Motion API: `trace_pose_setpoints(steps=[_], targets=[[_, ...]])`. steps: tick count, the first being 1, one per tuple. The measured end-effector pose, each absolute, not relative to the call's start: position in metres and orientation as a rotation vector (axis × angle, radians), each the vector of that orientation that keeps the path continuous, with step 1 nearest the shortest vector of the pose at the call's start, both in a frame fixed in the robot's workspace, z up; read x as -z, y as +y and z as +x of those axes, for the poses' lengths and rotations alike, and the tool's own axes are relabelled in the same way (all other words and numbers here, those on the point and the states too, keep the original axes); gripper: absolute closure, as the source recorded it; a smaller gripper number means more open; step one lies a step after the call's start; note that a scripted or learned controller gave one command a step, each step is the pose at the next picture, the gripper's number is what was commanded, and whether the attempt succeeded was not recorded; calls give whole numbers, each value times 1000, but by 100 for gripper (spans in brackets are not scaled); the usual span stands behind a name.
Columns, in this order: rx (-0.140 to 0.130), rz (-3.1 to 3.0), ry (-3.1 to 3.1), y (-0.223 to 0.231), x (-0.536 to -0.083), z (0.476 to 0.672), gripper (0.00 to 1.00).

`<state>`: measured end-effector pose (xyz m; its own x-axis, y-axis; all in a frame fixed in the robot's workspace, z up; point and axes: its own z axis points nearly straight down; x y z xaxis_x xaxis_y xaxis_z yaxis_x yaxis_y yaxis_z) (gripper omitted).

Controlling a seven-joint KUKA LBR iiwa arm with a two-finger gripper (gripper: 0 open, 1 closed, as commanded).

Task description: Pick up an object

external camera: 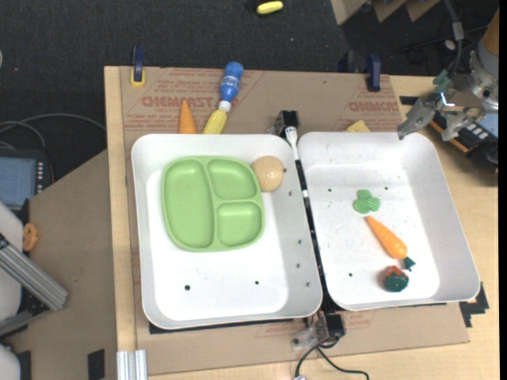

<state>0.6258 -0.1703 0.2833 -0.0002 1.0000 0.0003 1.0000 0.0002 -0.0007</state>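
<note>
Orange carrot [386, 238] lying slantwise in the right bin [444, 180], green tuft toward the near corner; slim, tapered, smooth, probably plastic. Just beyond its tip, a small green clover-shaped piece [365, 203]; just beside the tuft, a round orange-and-teal toy [394, 279]. All three loose and apart enough for a grasp from above. In the left bin [150, 212], a green divided plate [212, 202] with a tan ball [268, 172] touching its far right corner. Gripper [418, 117] hovering past the right bin's far corner, well apart from the carrot, holding nothing; jaws too blurred to call spread or pressed together. Behind the bins on the surface [333, 101], a blue-capped bottle [229, 87].
</note>
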Motion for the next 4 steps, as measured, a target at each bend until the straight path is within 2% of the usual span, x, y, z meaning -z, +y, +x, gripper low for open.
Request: trace_pose_setpoints(steps=[1, 2, 3, 4], targets=[[-12, -2212, -2211, -162, -134, 590, 0], [-5, -2212, -2218, -122, -81, 572, 0], [-7, -2226, -2212, -172, -84, 522, 0], [1, -2224, -2220, -169, -95, 525, 100]])
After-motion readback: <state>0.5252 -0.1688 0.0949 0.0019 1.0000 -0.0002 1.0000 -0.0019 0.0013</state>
